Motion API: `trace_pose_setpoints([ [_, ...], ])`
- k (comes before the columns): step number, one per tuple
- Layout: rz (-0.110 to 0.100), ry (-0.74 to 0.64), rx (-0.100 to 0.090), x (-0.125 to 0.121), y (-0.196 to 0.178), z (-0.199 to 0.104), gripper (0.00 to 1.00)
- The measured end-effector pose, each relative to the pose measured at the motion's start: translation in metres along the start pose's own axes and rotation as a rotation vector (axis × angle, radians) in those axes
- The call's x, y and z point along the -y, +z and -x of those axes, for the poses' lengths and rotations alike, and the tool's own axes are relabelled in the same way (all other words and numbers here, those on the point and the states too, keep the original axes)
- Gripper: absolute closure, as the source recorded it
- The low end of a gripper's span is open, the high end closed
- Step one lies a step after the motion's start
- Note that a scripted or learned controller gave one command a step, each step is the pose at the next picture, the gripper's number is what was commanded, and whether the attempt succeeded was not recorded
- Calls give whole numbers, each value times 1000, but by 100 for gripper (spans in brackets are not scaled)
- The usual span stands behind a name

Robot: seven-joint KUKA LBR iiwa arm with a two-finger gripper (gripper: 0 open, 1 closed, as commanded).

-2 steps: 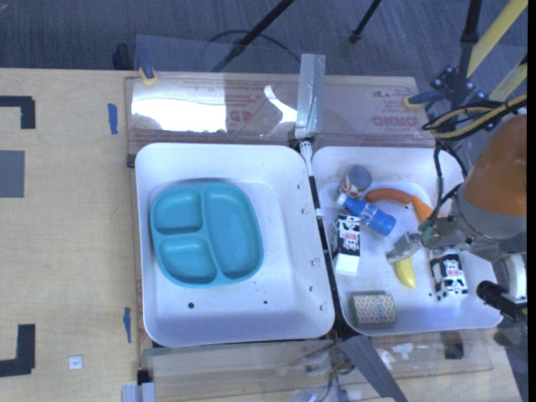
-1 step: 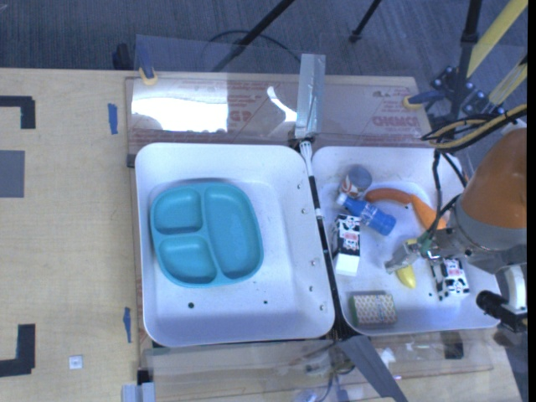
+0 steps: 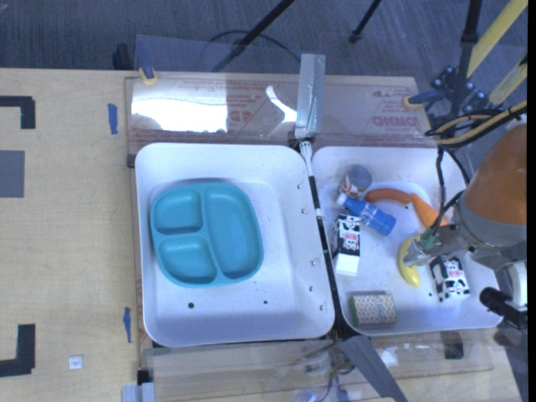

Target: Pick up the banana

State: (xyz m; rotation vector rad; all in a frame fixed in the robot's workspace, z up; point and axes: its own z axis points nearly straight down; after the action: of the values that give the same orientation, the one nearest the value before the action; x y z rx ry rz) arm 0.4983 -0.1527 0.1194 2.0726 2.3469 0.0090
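The yellow banana lies in the right bin, right of its middle, with its lower end pointing at the front. My gripper hangs low over the banana's upper right end, reaching in from the right under the grey wrist and orange band. The wrist hides part of the banana's top end, and I cannot see whether the banana is gripped.
A blue three-part plate lies in the left bin. The right bin also holds an orange curved piece, a blue bottle, a black-and-white carton, a cow-patterned box beside the banana and a woven brown block.
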Motion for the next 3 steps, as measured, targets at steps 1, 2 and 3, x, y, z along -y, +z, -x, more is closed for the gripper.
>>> trace_pose_setpoints([
  [1, 0, 0, 0, 0, 0, 0, 0],
  [2, 27, -216, -5, -12, 18, 16, 0],
  [3, 33, -212, 10, -13, 9, 21, 100],
])
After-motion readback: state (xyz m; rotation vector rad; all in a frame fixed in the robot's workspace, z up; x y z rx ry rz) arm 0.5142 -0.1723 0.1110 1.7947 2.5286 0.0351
